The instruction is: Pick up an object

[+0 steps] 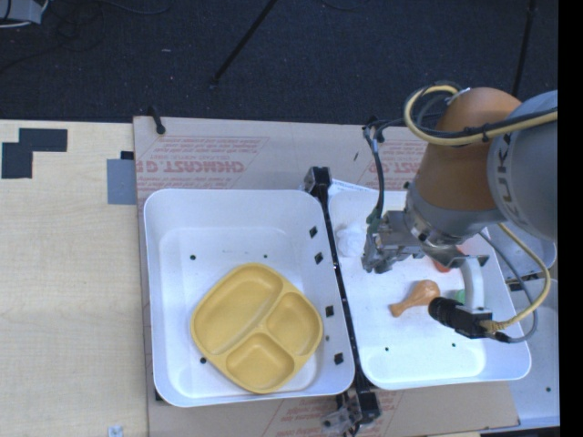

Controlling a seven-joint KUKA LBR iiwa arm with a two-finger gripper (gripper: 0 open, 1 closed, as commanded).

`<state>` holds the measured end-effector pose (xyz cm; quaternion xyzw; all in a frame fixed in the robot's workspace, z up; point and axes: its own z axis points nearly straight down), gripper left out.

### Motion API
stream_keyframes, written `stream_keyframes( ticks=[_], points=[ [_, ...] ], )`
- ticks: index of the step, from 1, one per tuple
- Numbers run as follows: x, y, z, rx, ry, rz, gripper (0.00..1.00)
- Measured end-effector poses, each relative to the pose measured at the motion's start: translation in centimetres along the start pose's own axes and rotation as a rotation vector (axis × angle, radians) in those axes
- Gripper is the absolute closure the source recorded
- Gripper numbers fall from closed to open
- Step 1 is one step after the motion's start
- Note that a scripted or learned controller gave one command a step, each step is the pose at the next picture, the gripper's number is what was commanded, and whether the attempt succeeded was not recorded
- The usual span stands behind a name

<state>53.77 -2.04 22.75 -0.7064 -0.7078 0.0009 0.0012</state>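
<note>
- Chicken drumstick toy (pixel 415 298), tan and plastic, lies on the floor of the right bin (pixel 428 364), toward that bin's right side, its thin end pointing to the bin's near left.
- Gripper (pixel 381 259) hangs over the middle of the right bin, up and left of the drumstick and apart from it; whether its fingers are spread or closed cannot be told.
- Small red object (pixel 443 265) peeks out by the arm (pixel 474 153), too hidden to name.
- Yellow divided plate (pixel 256 327) rests in the left bin (pixel 173 244), toward its near edge.
</note>
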Motion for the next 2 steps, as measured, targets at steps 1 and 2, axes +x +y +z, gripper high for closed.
stream_keyframes(
  ticks=[1, 2],
  points=[
    [4.4, 2.5, 1.0, 0.0, 0.0, -0.001, 1.0],
    [9.7, 4.0, 1.4, 0.0, 0.0, -0.002, 1.0]
  ],
)
